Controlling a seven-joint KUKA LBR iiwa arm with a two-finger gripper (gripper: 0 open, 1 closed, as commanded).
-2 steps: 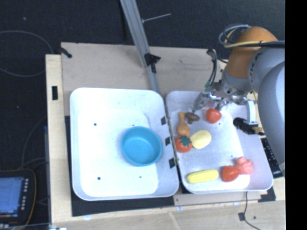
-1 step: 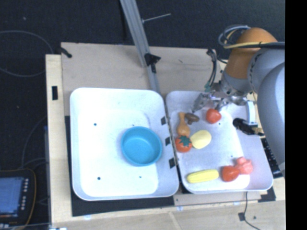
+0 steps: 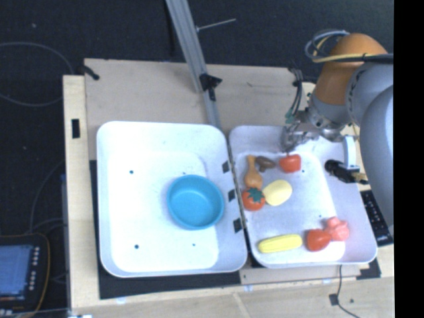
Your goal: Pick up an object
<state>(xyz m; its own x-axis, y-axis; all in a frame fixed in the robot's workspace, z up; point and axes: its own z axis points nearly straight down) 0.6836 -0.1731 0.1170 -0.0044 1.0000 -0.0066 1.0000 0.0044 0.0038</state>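
red tomato (image 3: 289, 163) under arm, bent down from right; jaws just above, state unclear.

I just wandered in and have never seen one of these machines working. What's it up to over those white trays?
A grey robot arm reaches in from the right, with its gripper low over the right tray, just above a small red toy. It seems to be trying to pick something up, and the red toy looks like the target. Nothing is visibly lifted yet. That tray also holds a pear-shaped piece, a lemon, a tomato and a banana. The left tray holds a blue bowl.
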